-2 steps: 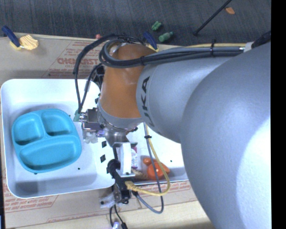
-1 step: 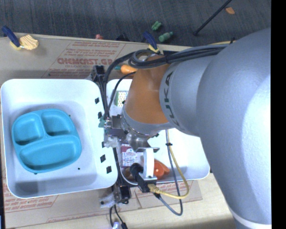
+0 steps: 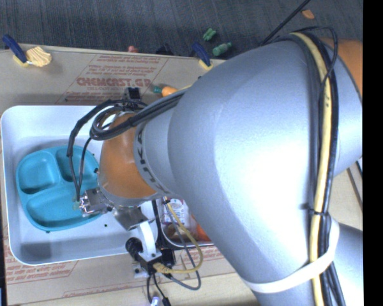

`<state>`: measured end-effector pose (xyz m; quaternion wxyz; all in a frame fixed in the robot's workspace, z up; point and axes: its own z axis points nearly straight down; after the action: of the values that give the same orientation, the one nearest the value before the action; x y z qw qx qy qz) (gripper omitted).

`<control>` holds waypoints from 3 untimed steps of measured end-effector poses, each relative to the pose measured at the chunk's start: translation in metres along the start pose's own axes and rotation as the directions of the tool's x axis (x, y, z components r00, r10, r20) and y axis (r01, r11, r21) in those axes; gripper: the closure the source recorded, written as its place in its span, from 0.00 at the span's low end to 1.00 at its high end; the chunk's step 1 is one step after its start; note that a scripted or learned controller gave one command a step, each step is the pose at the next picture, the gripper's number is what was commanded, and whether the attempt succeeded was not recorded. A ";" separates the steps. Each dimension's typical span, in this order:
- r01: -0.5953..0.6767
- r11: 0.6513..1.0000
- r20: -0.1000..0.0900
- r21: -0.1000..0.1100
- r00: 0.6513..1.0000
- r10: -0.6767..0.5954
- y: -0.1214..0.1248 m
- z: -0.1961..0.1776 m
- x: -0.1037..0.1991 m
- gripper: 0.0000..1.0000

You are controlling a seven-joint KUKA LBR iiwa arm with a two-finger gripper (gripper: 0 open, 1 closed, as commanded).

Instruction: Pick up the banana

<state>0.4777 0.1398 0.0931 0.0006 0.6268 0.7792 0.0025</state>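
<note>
We cannot tell how the pincer stands, since the grey arm (image 3: pixel 255 164) with its orange band (image 3: pixel 118 164) covers most of the view and reaches over the left bin (image 3: pixel 13 171). We cannot pick out the banana, hidden or too unclear to place. A blue divided tray (image 3: pixel 41 190) lies in that bin, and black cables (image 3: pixel 92 126) loop above it over the desk (image 3: pixel 70 75).

A blue sectioned tray (image 3: pixel 48 187) lies in the left white bin (image 3: pixel 13 139) on cardboard (image 3: pixel 102 75).
</note>
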 end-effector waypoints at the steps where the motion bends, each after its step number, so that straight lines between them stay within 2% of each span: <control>1: 0.004 1.000 0.000 0.003 1.000 -0.004 0.000 -0.010 0.000 1.00; 3: 0.014 1.000 0.000 0.009 1.000 -0.014 0.000 -0.029 0.001 1.00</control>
<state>0.4772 0.1409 0.1219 -0.0025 0.6215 0.7834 -0.0010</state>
